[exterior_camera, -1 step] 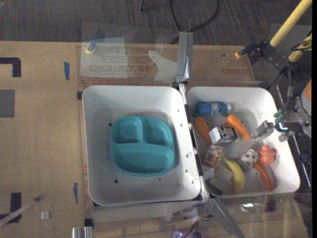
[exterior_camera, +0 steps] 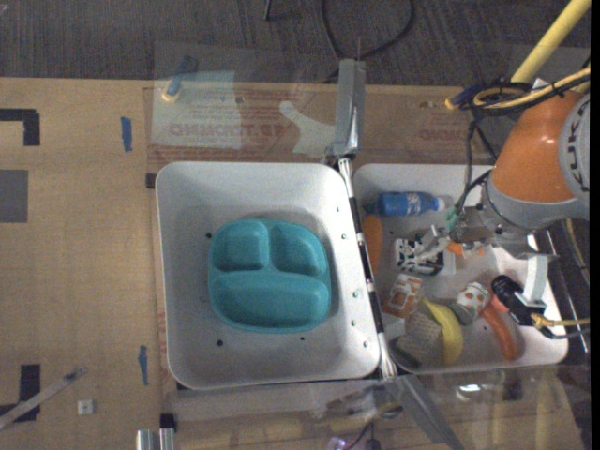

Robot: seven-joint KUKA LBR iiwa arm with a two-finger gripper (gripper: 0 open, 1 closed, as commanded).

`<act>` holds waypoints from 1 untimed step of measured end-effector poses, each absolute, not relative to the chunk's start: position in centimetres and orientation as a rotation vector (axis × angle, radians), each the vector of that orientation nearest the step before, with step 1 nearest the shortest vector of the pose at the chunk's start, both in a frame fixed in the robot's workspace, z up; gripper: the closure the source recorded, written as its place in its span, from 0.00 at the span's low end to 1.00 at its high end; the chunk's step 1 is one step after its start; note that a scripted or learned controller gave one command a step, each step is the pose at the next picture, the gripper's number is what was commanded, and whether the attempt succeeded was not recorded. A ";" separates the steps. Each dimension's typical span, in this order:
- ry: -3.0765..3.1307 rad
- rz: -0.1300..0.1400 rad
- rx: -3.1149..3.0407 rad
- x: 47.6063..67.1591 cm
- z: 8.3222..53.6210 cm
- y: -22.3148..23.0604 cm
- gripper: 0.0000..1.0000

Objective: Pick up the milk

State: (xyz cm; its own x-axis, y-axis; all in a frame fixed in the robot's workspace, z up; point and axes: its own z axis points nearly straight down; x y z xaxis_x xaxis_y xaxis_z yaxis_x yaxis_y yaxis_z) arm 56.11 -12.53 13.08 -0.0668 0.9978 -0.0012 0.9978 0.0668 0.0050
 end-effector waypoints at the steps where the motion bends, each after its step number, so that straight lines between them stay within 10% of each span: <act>1: 2.218 0.001 2.221 57.0 16.6 -16.5 0.00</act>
